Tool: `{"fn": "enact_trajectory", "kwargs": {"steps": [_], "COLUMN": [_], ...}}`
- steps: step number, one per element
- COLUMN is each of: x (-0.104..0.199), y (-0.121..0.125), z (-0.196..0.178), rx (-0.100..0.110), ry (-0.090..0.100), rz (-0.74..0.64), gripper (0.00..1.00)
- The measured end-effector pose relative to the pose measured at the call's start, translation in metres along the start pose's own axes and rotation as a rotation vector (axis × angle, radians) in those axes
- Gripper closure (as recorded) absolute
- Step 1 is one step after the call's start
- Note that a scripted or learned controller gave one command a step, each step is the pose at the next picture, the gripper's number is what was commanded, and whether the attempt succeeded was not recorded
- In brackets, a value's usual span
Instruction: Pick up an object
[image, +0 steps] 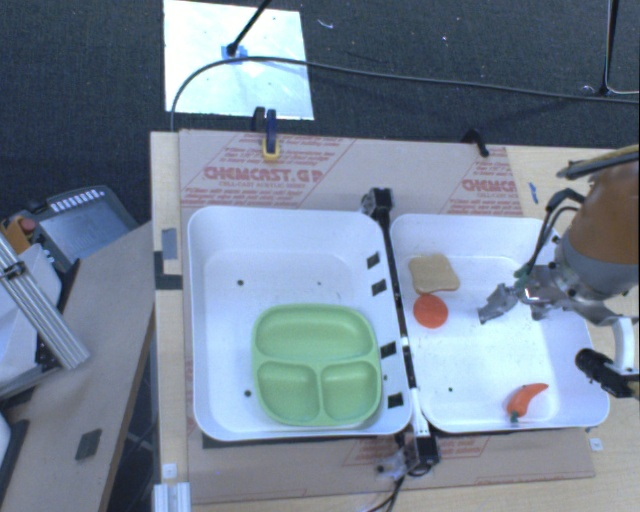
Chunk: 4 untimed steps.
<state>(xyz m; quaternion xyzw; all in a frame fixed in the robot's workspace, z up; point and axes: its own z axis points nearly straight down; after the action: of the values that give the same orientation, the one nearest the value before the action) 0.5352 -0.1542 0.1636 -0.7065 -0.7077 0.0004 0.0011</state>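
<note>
Camera view looks down on my table (330, 160) with two white bins: the left bin (215, 250) holds one green divided plate (316, 363), the right bin (480, 400) three things. One tan bread slice (433, 272) lies at its ten o'clock, one red-orange disc (431, 311) just below, one orange carrot (525, 399) at five o'clock. My claw (497, 303) hangs over the middle; whether it is apart or together I cannot tell.

The bench (330, 160) is covered with a brown sheet that has red words on it. Two white bins sit on it side by side, the left bin (215, 300) and the right bin (480, 400).
</note>
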Motion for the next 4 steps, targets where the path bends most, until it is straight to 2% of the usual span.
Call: {"fn": "enact_trajectory", "kwargs": {"steps": [1,2,3,4], "x": [0.0,0.0,0.0,0.01], "y": [0.005,0.006,0.007,0.007], "z": [0.061,0.08,0.068,0.017], "rx": [-0.001,-0.002,-0.005,-0.008], "ry": [-0.001,-0.001,-0.002,-0.002], "rz": [0.0,0.0,0.0,-0.003], "gripper": [0.0,0.0,1.0,1.0]}}
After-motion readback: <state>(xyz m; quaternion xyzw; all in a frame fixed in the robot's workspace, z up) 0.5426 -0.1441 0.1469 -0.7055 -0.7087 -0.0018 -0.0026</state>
